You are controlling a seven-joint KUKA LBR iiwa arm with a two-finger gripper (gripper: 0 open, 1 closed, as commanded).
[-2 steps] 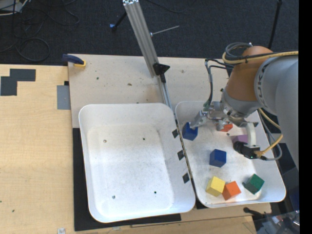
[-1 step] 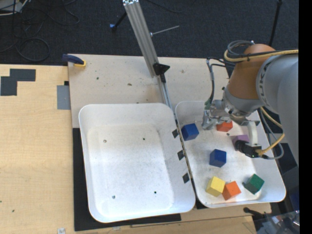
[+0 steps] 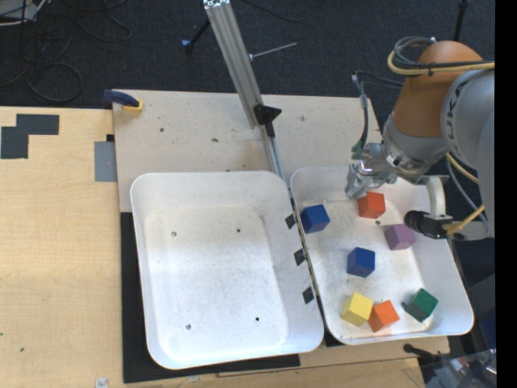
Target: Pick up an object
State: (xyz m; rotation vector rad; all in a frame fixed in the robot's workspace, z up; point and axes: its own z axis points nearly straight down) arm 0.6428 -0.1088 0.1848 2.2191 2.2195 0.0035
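The right bin point(image 3: 452, 297) holds several small blocks. At its far end lies a red-orange block point(image 3: 371, 206), with a blue block point(image 3: 315, 217) to its left and a purple block point(image 3: 399, 236) to its right. A second blue block point(image 3: 361, 261) sits mid-bin. Yellow point(image 3: 357, 308), orange point(image 3: 384, 315) and green point(image 3: 421, 305) blocks line the near edge. My gripper point(image 3: 361, 184) hangs over the bin's far end, just above and left of the red-orange block and close to it. Nothing can be seen held in it.
The left bin point(image 3: 161, 217) lies alongside, joined to the right bin by black clips point(image 3: 299, 257). A slanted aluminium post point(image 3: 238, 63) rises behind the bins. A black hose end point(image 3: 424, 223) juts over the right bin's right rim.
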